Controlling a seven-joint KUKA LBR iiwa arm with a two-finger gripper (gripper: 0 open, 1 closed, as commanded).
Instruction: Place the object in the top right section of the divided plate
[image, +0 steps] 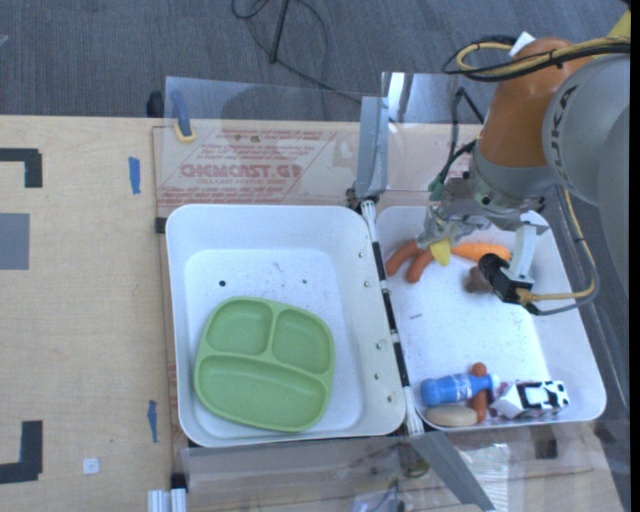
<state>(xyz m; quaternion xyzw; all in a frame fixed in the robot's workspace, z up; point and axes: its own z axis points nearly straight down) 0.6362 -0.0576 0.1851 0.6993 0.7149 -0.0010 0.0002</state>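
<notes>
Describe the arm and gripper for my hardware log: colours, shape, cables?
The arm is bulky and rounded, grey, with an orange band above the wrist. Yellow and black cables loop over the top of it. The gripper is a metallic grey assembly beneath the wrist. A black fitting with a yellowish cable hangs beside it.

Grey arm reaching from right, hand (437, 240) lowered, wrist bent down

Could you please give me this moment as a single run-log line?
phase: reaching | gripper: over right bin, at hot dogs | divided plate: left bin, nothing in its sections | grasp: unconfirmed
</notes>
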